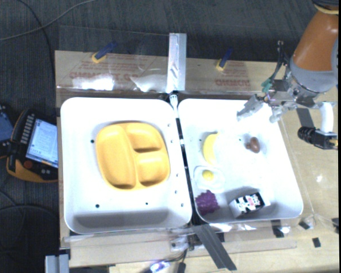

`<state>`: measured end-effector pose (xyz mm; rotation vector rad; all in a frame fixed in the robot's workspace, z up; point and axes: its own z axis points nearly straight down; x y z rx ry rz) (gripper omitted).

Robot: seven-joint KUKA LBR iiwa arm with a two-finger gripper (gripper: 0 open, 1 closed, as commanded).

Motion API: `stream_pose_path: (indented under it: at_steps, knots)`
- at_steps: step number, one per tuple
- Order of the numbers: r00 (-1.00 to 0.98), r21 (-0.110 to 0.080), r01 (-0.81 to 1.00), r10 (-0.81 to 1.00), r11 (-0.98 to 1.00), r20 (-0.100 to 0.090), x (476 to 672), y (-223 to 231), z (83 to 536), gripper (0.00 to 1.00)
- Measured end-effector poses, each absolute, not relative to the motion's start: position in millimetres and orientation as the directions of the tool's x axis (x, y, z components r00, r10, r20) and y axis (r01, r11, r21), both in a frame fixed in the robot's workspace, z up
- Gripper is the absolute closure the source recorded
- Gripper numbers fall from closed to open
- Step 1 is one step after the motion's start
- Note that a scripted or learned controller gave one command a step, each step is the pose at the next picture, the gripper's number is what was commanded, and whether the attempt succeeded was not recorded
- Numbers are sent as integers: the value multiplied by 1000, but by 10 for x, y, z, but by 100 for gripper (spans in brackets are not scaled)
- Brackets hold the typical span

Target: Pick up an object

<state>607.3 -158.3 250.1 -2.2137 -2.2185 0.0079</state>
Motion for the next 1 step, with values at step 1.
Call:
stream_pose_path:
  at_steps: [1]
  knots:
    - [-164,-9,986,986,164,3,6195,-998,1305,0]
